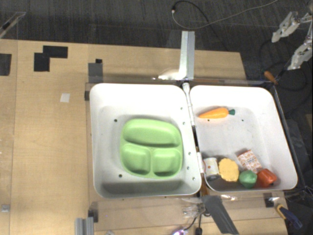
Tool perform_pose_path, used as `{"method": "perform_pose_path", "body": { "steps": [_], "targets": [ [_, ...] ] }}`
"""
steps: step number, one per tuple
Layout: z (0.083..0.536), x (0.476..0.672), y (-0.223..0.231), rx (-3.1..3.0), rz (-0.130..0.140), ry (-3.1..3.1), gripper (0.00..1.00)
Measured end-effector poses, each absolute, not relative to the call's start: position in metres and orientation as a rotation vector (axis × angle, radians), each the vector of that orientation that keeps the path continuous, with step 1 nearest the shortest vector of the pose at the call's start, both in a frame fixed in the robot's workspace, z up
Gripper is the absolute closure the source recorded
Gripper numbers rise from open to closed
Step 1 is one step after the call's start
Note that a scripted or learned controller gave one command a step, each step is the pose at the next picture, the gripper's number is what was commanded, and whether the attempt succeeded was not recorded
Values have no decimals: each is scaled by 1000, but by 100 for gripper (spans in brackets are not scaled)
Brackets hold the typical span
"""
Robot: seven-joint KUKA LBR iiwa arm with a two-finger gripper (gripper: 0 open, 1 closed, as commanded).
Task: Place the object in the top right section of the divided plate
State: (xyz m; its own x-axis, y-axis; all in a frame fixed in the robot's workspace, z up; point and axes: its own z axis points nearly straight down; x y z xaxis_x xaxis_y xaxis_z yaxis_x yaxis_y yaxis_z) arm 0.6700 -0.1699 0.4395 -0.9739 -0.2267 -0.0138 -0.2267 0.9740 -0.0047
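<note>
Claw: whether released or clenched cannot be told.
Likely task item: toy carrot (213, 113), lying alone near the far wall of the right bin (254, 131). Probably light, stiff, smooth plastic; best gripped across the thick orange middle.
Destination: green divided plate (150, 148), left bin (105, 131), compartments bare.
Others: small can (211, 167), yellow piece (228, 170), green piece (248, 178), red piece (265, 178) and packet (247, 158), clustered at the near wall, well apart from the carrot. Obstruction: the bin rims between.

Wooden bench (44, 146), dark carpet floor (98, 9), black cable (215, 18)
</note>
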Motion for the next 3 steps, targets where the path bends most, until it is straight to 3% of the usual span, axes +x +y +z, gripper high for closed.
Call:
{"method": "perform_pose_path", "body": {
  "steps": [1, 3],
  "targets": [
    [455, 671, -168, -357, -9, 3093, 100],
    [484, 674, -165, -357, -15, 3066, 100]
  ]
}}
